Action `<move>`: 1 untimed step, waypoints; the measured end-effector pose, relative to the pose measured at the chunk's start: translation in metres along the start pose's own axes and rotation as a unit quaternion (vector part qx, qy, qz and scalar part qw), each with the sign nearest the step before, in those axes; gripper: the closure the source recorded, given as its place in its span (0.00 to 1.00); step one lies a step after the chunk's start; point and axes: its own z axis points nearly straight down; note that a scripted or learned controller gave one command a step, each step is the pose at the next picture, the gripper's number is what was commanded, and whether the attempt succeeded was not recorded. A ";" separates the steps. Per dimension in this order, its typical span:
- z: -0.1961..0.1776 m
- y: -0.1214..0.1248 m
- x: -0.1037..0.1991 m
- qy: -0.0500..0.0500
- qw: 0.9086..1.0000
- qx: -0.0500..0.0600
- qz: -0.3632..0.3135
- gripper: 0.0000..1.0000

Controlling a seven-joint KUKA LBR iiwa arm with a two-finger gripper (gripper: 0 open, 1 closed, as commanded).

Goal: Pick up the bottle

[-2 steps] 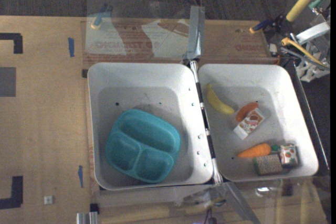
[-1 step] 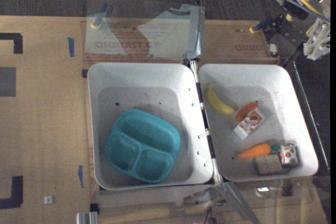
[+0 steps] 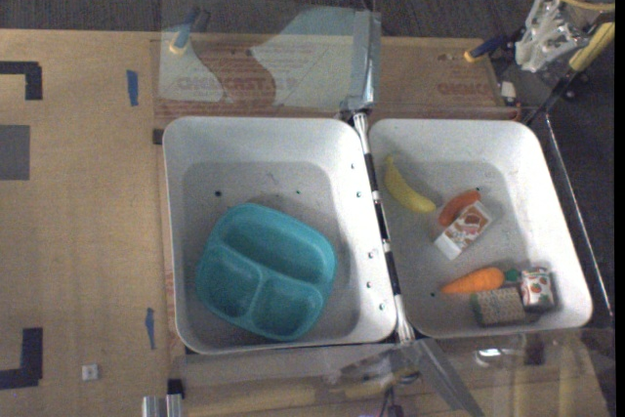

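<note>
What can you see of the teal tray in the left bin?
The teal tray is a rounded-corner divided plate that looks like plastic, with three compartments: one large, two smaller. It lies face up, turned askew, on the floor of the left bin, toward the near side. Nothing lies in it or touches it besides the bin.

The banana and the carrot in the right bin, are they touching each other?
Apart. The camera view shows the banana near the bin's upper left and the carrot lower down, with bare white floor between them.

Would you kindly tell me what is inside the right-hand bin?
The right bin holds a banana, a small carton overlapping a red item, a carrot, and two small packages. Nothing clearly reads as a bottle.
</note>
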 end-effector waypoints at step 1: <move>-0.010 0.007 -0.002 0.001 1.000 -0.001 0.006 1.00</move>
